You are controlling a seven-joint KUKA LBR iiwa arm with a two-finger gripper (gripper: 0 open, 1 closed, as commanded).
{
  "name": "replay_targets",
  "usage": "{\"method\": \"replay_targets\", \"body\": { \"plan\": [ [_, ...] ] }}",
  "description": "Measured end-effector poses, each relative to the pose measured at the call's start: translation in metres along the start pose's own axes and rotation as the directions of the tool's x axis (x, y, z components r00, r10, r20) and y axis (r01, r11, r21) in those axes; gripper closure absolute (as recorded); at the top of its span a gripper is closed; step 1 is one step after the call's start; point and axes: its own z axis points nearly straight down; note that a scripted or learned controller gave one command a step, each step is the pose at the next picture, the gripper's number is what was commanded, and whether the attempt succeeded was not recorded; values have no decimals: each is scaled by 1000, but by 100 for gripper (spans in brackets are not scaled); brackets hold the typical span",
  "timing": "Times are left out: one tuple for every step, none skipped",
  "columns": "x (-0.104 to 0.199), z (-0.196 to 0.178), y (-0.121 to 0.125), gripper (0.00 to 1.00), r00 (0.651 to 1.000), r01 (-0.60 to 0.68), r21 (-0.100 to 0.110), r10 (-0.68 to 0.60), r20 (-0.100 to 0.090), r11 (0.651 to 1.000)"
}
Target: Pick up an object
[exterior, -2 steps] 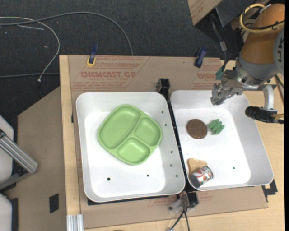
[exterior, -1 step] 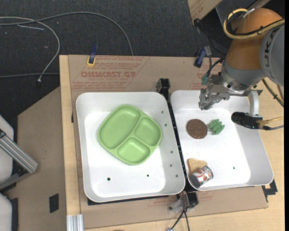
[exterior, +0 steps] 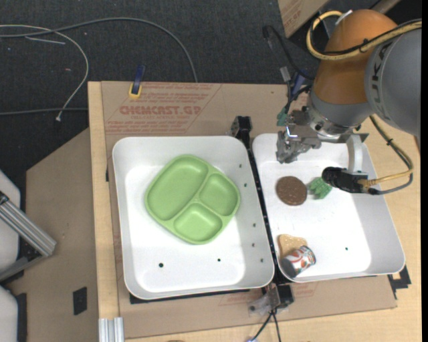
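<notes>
Two bins side by side. Gripper (exterior: 289, 150) hovers at right bin (exterior: 374, 227) far-left rim, finger state unclear. Brown disc (exterior: 292, 190) just below; green piece (exterior: 319, 189) beside it. Can (exterior: 300, 259) near front edge. Green tray (exterior: 192, 198) in left bin (exterior: 134, 200).

We saw a dark carpet (exterior: 167, 47) around the bench, with thin grey cables (exterior: 73, 60) looping across it at far left. A brown cardboard sheet (exterior: 160, 107) with red print covered the bench top. A blue clip (exterior: 138, 79) sat on its far edge. A metal rail (exterior: 23, 224) angled in at near left. A cardboard box (exterior: 301, 13) stood at far right.
</notes>
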Motion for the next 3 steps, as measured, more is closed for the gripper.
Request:
{"method": "replay_targets", "body": {
  "plan": [
    [50,0,-20,100,1000,0,2,0,0,1000],
    [106,12,-31,100,1000,1,3,-1,0,1000],
    [102,11,-31,0,1000,-4,1,4,1,1000]
  ]
}}
